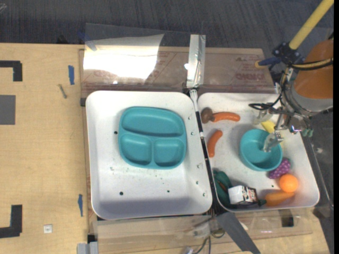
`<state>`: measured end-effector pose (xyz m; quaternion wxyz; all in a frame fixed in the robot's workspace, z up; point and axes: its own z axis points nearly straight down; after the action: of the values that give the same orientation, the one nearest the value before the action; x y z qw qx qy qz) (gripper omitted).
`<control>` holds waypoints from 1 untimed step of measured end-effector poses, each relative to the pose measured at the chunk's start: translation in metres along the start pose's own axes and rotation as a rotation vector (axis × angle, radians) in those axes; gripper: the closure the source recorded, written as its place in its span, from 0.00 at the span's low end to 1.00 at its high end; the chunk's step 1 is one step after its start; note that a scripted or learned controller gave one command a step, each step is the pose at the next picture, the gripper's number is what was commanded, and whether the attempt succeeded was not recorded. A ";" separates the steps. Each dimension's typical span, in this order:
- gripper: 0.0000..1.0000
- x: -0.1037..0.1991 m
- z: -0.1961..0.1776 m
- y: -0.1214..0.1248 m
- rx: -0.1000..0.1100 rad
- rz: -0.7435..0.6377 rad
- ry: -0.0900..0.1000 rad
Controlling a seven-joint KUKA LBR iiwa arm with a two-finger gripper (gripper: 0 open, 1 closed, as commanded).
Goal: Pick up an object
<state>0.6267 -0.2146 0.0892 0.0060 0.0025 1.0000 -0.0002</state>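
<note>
Reaching step: the gripper (273,140) hangs over the bowl (258,150); its state I cannot tell; next, descend and pinch the rim.

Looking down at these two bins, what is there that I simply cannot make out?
- Pincer over the teal bowl: too small and blurred to read.
- Yellow item: partly behind the pincer and bowl rim.
- Purple grapes: partly under the bowl.
- Dark green item: shape unclear by the bin wall.
</note>
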 end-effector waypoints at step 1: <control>1.00 -0.006 -0.018 0.002 0.000 -0.001 -0.018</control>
<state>0.6327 -0.2122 0.1073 0.0151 0.0022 0.9999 -0.0002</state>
